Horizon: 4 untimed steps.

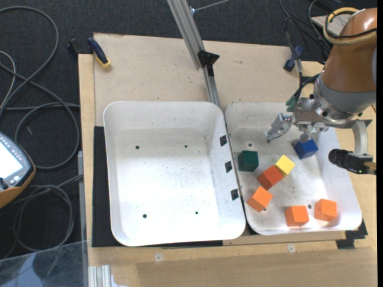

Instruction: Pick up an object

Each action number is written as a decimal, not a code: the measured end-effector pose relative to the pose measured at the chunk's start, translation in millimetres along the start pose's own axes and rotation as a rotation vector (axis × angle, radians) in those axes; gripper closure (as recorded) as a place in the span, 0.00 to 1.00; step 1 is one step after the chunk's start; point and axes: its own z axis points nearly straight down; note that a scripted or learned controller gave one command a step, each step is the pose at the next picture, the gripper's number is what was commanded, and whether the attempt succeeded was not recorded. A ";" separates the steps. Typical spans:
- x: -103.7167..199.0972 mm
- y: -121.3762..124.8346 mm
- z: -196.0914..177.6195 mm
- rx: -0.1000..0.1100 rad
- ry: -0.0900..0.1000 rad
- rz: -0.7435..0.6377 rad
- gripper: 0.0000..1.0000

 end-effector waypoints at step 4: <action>8.2 9.3 29.6 -0.014 -0.002 -0.001 1.00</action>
